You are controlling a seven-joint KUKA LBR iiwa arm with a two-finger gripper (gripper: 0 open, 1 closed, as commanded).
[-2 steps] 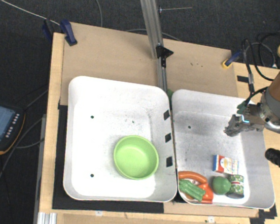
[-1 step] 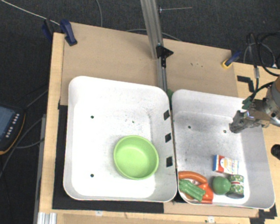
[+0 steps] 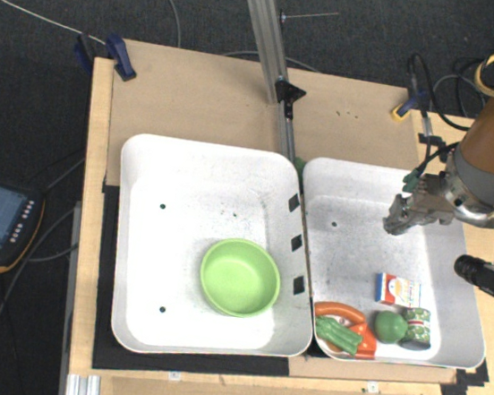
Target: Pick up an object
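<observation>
Small box (image 3: pixel 396 290) – long axis runs left-right.

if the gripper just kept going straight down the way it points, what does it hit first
Most likely the bare floor of the right bin. The gripper hangs over its upper part, apart from the objects clustered at the near end, though depth is hard to judge.

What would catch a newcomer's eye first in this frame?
Probably the bright green bowl, sitting alone in the near right part of the left bin. Next comes the cluster of small items in the near corner of the right bin: an orange and green toy, a green ball, a small can and a little carton. The pincer hangs over that bin's far side, apart from them.
</observation>
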